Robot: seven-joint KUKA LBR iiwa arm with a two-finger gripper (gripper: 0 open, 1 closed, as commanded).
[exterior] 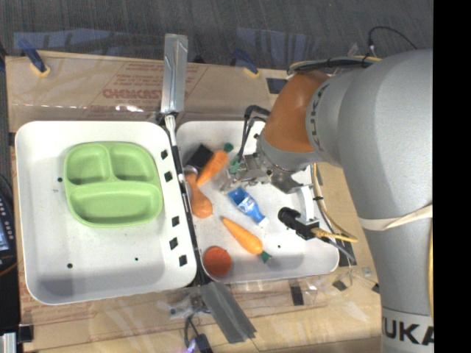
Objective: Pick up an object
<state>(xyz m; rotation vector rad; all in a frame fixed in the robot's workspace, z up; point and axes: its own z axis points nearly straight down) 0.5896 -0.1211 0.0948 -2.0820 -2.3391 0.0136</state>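
Looking down at a slant on two shallow white bins set side by side on a bench. A left bin (110, 267) holds one thing, a light green plate (112, 182) divided into three sections, lying flat near the bin's far end.

A right bin (291, 262) holds the loose items that could be picked up. A small black block (197, 155) sits in the far left corner. Just beside it lies a carrot (213, 165), slanted, with its green end pointing toward the far side. A second, stubbier orange piece (199, 197) (it may be another carrot) lies along the wall the two bins share. Near the middle of the bin is a small blue bottle (246, 206), lying on its side. Closer to the near edge lies a third carrot (243, 235), slanted, green end toward the right. A round red-orange tomato (216, 259) rests in the near left corner, close to that carrot's tip.

A large grey robot arm (368, 145) with an orange band reaches in from the right. Its gripper (241, 169) hangs over the far half of the right bin, just right of the slanted carrot and just above the blue bottle. Whether the gripper is open or closed cannot be told from this angle, and nothing can be seen held in it.
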